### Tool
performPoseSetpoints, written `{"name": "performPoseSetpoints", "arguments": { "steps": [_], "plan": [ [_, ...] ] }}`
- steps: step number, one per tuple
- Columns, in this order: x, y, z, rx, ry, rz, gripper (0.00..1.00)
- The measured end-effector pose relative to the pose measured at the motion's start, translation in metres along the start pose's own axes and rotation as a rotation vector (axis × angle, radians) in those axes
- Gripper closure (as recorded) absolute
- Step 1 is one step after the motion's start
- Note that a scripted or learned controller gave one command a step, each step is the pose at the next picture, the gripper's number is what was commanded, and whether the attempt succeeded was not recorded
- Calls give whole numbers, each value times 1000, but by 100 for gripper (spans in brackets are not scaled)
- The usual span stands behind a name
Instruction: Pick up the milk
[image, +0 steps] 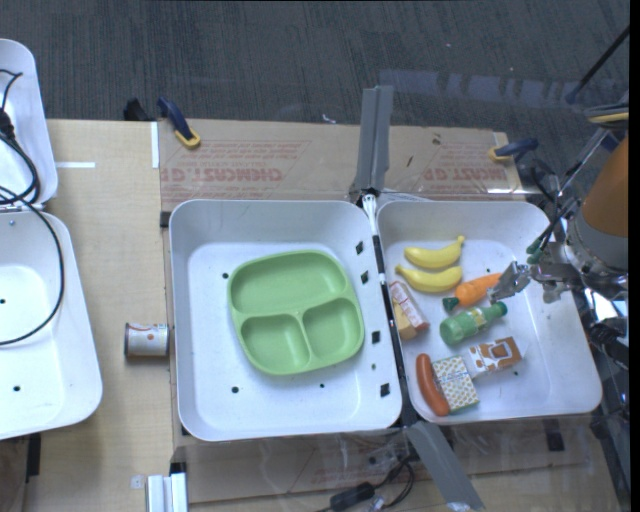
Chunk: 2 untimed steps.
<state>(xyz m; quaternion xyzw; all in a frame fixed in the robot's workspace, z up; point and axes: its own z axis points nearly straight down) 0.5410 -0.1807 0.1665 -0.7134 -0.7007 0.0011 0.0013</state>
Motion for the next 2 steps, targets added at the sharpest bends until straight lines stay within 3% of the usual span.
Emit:
{"name": "performPoseSetpoints", "arguments": {
  "steps": [1,2],
  "plan": [
    [0,0,0,-1,0,-1,0],
    [-17,-24,-72,-1,-1,313,0]
  ]
}}
